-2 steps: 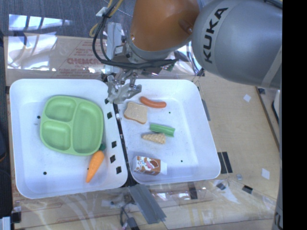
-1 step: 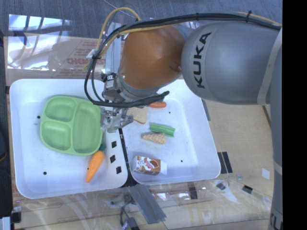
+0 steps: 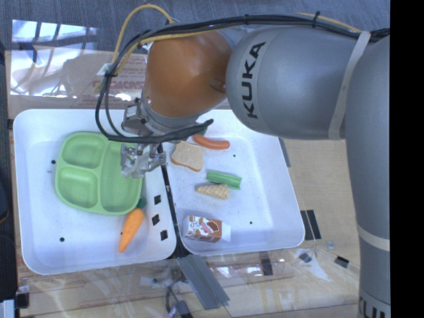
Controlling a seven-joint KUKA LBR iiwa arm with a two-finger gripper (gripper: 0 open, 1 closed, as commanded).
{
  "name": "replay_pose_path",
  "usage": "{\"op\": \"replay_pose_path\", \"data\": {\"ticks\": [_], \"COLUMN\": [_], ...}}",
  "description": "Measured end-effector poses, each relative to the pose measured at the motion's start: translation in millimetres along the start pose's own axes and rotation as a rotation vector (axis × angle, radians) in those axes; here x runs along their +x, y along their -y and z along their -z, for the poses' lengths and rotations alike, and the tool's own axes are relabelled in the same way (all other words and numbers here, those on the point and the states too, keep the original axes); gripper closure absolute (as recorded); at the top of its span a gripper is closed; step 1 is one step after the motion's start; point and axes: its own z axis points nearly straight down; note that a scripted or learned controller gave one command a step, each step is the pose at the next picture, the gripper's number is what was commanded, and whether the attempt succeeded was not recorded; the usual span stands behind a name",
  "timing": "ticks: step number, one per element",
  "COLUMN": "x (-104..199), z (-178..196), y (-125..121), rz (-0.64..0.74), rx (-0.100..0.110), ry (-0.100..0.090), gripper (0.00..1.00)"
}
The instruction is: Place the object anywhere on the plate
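Plate (image 3: 86,177) compartments open; claw (image 3: 140,162) overhangs right edge.

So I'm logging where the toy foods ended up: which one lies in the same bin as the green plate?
The orange carrot, just below the green plate in the left bin. The sausage, bread, green stick, cone and packet all sit in the right bin.

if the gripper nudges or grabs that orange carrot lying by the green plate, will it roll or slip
The carrot looks rounded and tapered, so a sideways push would probably roll it in a curve rather than straight. Its smooth, toy-like surface may slip between narrow fingers, especially near the thin tip. It lies flat in the left bin, so tipping seems unlikely.
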Motion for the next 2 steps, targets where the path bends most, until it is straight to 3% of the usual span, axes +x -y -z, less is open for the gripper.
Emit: {"op": "replay_pose_path", "data": {"ticks": [1,2], "x": [5.2,4.9], "z": [64.1,63.0], "y": [30.5,30.0], "rz": [-0.273,-0.272], "rx": [0.006,0.004], "ry": [0.001,0.0], "gripper": [1.0,0.0]}}
